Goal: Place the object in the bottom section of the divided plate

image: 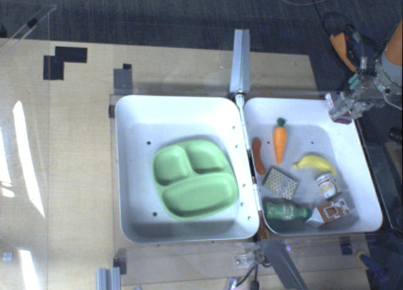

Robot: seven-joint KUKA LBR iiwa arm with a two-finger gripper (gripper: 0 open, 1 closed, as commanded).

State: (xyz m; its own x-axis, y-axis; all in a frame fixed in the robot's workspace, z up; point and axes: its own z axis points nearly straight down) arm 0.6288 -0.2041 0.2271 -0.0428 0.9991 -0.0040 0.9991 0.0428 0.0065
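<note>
From my remote station I see the counter (75, 175) with two white bins. The left bin (135, 156) holds the green divided plate (195, 178); its bottom section, the widest one, faces the near edge. The right bin (359, 175) holds several candidates, and the task does not say which one is meant. The green bottle (286, 211) looks heavier and round, so it may roll. The carrot (279, 141) and the banana (313, 163) seem light, stiff toys; I would take either across its middle. The small jar (326, 185) looks slippery. The pincer (343, 107) hovers over the right bin's far corner, holding nothing that I can see; whether it is open, I cannot tell.
</note>
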